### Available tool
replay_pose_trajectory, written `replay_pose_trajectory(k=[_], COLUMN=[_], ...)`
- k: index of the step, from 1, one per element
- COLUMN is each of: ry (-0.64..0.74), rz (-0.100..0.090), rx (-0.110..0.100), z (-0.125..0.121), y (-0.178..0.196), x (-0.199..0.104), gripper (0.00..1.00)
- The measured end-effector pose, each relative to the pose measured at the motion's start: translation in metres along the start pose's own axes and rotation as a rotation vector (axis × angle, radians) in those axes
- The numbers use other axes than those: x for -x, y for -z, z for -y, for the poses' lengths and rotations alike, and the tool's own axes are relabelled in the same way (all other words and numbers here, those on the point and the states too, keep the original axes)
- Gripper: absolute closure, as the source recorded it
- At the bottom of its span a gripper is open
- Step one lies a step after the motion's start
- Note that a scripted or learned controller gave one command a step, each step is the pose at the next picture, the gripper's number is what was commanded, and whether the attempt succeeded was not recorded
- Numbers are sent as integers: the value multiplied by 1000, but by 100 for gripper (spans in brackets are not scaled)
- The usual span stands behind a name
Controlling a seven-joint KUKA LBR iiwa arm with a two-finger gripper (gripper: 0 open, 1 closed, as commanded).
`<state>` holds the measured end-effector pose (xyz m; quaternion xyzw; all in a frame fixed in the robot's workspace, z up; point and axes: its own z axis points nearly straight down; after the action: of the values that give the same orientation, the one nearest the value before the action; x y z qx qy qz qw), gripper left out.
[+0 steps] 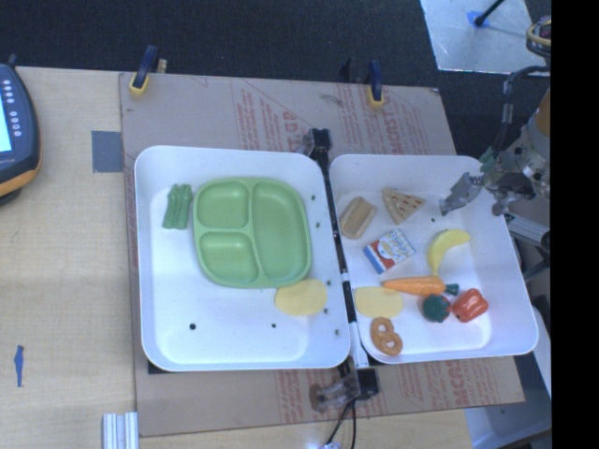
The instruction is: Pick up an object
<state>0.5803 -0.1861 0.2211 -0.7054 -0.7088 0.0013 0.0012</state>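
Wooden bench (65,279), brown board clamped on top, two white bins side by side. Left bin (168,330) holds one green divided plate (251,232), one bundle of green beans (177,206) and one yellow chip (300,298). Right bin (505,340), lower right of the frame, holds nine pieces: one bread roll (357,217), one sandwich wedge (401,204), one small carton (389,249), one banana (447,247), one carrot (413,286), one second yellow chip (378,301), one pretzel (386,336), one green piece (435,309), one red pepper (469,305).

My gripper (461,195) hangs over the right bin's upper right corner; whether it is spread or closed I cannot tell, and nothing is visible in it.

Nearest candidate is the banana, just below my gripper. Judged light, rigid, smooth plastic, likely slippery; best taken across its narrow middle.
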Motion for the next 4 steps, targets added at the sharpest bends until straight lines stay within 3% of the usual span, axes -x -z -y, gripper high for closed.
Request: replay_pose_trajectory(k=[1,2,3,4], ry=[0,1,-1,0], rz=[-3,0,-4,5], rx=[-10,1,-8,12], z=[30,23,97,21], y=[-104,-127,-130,-69], x=[-8,-16,-40,-1], gripper=[0,0,0,0])
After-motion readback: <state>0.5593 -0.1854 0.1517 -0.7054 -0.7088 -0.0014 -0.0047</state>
